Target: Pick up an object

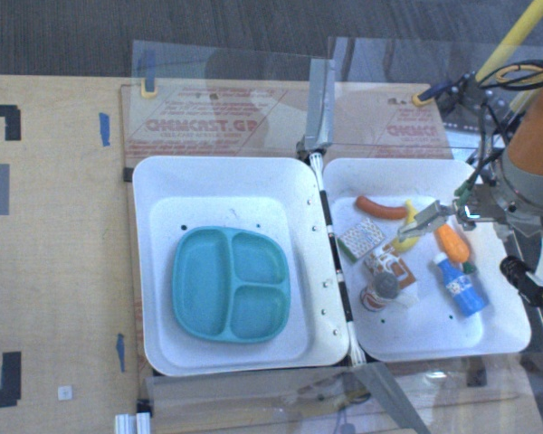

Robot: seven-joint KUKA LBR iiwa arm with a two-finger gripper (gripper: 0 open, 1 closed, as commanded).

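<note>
Two white bins sit on a wooden bench. Over the right bin (498,328), the gripper (427,217) hangs with fingers spread above a yellow toy (404,236); a carrot (452,242) lies beside, a sausage (382,207) beyond. Probably light, rigid, slick plastic: grip its middle.

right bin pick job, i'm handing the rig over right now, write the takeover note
Tool: over the right bin, fingers open, holding nothing.
Right bin: sausage, carrot, blue bottle, checkered packet, small can, a yellow piece by the fingertips.
Left bin: teal tray.
Done: nothing lifted.
Left: close on one object and lift.
</note>
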